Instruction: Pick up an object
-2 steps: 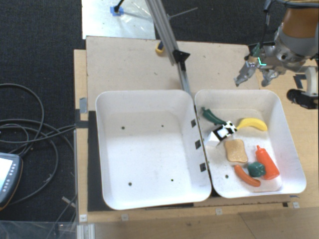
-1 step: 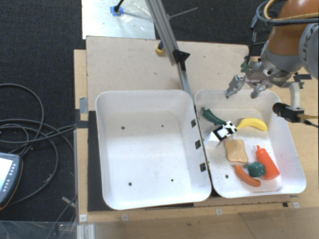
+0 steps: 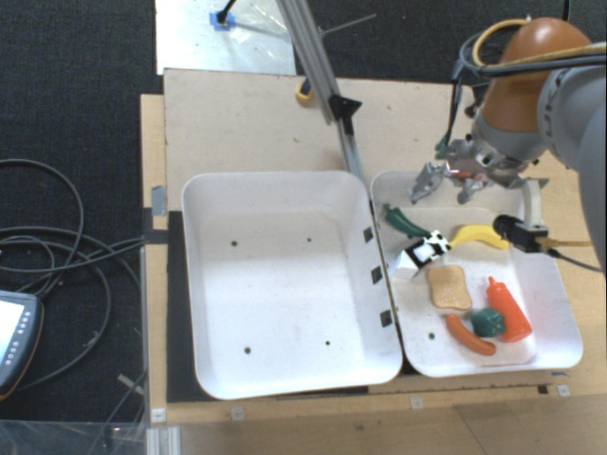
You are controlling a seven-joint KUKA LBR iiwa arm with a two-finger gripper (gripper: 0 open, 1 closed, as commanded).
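The grey arm (image 3: 569,112) came in from three o'clock, its orange band (image 3: 531,64) high at about one o'clock, and its hand (image 3: 446,186) hung over the far part of the right bin (image 3: 569,335), above the bin's twelve o'clock rim. The two metal fingers (image 3: 424,184) stood spread apart with nothing between them, so the hand was open and held no object. All the loose things lay in the right bin, toward six o'clock of the hand. A yellow banana (image 3: 481,237) lay nearest, just below and to the right of the hand. A dark green curved piece (image 3: 406,223) lay at the bin's nine o'clock side near the divider, and just beside it sat a black-and-white toy (image 3: 427,249). Toward six o'clock of that toy lay a tan slice of bread (image 3: 449,287). At the bin's five o'clock corner an orange bottle-shaped piece (image 3: 509,311) lay touching a small dark green lump (image 3: 487,323), and an orange sausage (image 3: 469,336) lay just beside the lump, near the bin's front rim. The left bin (image 3: 285,282) sat beside it on the bench (image 3: 237,121), their rims touching along the middle. A grey pole (image 3: 313,45) slanted across the bench from twelve o'clock down to where the bins met. Black cables (image 3: 57,254) lay on the dark floor at nine o'clock.
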